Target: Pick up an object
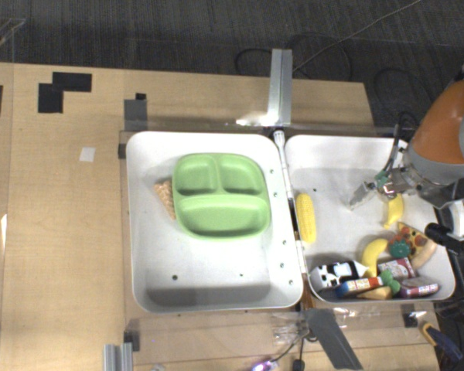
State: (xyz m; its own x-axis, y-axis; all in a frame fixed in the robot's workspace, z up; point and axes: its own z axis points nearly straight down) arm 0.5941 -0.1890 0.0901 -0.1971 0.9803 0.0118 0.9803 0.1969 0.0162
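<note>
Bench [62, 207]: pale wood, and it carried two shallow white bins side by side.
Left bin [151, 277]: it held a green divided plate [220, 195] lying flat, with a tan, textured item [165, 197] tucked against the plate's left edge.
Right bin [325, 165]: a yellow corn cob [305, 216] lay along its left wall.
Heap of objects [383, 273]: small toys and packages were crowded into the right bin's lower right corner, among them a black-and-white piece [336, 271] and a lemon-like yellow shape [374, 250].
Gripper [380, 189]: it hung low over the right bin's right side; its fingers looked spread apart with nothing between them, and a yellow banana [394, 209] sat just beside it.
Arm [447, 134]: grey with an orange band, it entered from the right.
</note>
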